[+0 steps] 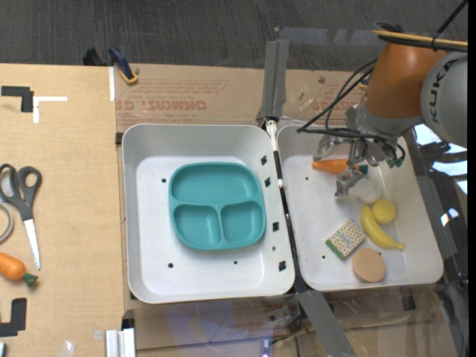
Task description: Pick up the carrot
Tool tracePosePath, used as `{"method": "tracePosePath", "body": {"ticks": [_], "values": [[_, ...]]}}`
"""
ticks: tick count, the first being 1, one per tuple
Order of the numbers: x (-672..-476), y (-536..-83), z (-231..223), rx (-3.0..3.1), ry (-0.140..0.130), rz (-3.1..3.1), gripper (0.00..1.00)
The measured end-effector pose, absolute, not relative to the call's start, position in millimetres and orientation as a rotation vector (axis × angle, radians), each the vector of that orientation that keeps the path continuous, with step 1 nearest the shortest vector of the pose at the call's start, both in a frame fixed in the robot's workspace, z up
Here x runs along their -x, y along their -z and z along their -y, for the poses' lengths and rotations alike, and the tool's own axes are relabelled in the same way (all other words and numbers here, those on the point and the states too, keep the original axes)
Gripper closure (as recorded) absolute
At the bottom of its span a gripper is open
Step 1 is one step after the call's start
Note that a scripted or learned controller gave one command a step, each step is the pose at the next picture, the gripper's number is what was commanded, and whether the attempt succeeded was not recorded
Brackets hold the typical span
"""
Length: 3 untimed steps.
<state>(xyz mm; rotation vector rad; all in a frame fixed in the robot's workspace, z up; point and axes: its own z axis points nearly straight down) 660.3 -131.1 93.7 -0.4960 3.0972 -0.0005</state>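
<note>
The carrot (329,165) is a small orange piece lying near the back of the right bin (312,266), pointing left. My gripper (348,171) hangs low over the carrot's right end, under the orange-banded wrist (398,76), and covers that end. Whether the carrot is touched or gripped cannot be made out.
Just right of the gripper lie a pale clear object (366,192), a lemon (384,211) and a banana (378,230). A patterned block (346,239) and a tan disc (368,265) lie nearer the front. The left bin (141,147) holds a teal divided plate (218,205). Scissors (22,199) and another orange toy (10,266) lie on the bench.
</note>
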Motion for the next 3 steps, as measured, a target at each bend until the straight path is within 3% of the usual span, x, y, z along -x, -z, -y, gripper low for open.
{"method": "tracePosePath", "body": {"ticks": [1,2,3], "values": [[-660.9,-95,154,0.119,0.002,-3.131,0.0],[-660.2,-94,143,-0.256,0.0,-3.126,0.0],[-650.8,-94,127,-0.202,0.001,-3.131,0.0]]}}
